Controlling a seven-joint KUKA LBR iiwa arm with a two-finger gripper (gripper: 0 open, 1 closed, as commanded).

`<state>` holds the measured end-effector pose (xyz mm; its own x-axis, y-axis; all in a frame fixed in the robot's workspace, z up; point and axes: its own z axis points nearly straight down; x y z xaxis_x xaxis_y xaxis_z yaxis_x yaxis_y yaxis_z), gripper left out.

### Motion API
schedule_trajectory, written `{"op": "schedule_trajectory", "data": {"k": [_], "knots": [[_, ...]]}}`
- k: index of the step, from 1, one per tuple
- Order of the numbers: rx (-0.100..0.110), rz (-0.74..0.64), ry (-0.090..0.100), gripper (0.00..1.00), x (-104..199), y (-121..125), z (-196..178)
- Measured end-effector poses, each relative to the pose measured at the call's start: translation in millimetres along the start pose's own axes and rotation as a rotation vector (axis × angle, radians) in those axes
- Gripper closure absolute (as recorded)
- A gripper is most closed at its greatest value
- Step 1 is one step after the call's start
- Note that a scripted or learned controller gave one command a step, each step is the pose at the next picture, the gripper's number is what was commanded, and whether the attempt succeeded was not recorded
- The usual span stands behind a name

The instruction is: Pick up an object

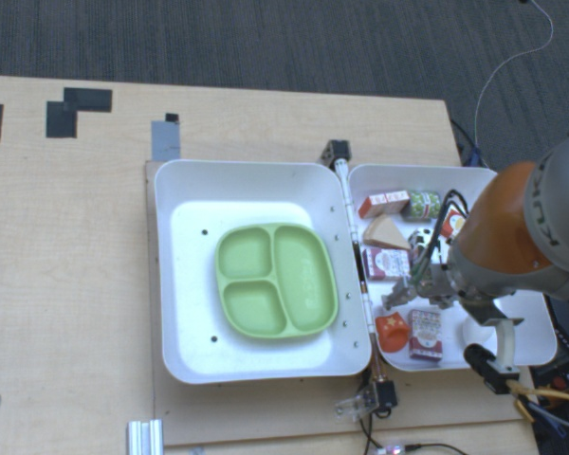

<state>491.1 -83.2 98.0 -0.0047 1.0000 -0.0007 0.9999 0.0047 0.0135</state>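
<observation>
Looking down at a slant on a pale wooden tabletop (pixel 66 254) with two shallow white bins side by side. Left bin (pixel 185 282) holding a light green divided plate (pixel 277 281) with three compartments, lying flat near the middle. Right bin (pixel 541 344) crowded with small play-food items: a red and white box (pixel 386 202) and a green can (pixel 423 203) along the far side, a tan wedge (pixel 387 233) below them, a dark red packet (pixel 387 264) nearer the centre, a red tomato-like piece (pixel 392 331) and a red and white carton (pixel 425 335) at the near side.

Grey arm with orange band (pixel 498 230) reaching in from the right, hanging over the right bin. End effector (pixel 427 287) low among the items, just above the carton and beside the dark red packet; opening of it too hard to make out, and nothing seen gripped.

Likely light, stiff little things, probably hollow plastic or card, smooth and apt to slip. Best taken across the narrow flat sides of a box; rounded tomato piece likelier to squirt free.

Little room: items nearly touching, bin walls close. Grey carpet (pixel 266 27) beyond the tabletop.
</observation>
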Motion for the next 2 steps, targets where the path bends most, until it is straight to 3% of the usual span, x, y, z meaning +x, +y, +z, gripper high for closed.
{"op": "schedule_trajectory", "data": {"k": [1,2], "knots": [[-0.004,-0.003,0.0,1.0,0.8,1.9,-10.5],[-0.004,-0.003,0.0,0.0,0.9,1.8,-10.5]]}}
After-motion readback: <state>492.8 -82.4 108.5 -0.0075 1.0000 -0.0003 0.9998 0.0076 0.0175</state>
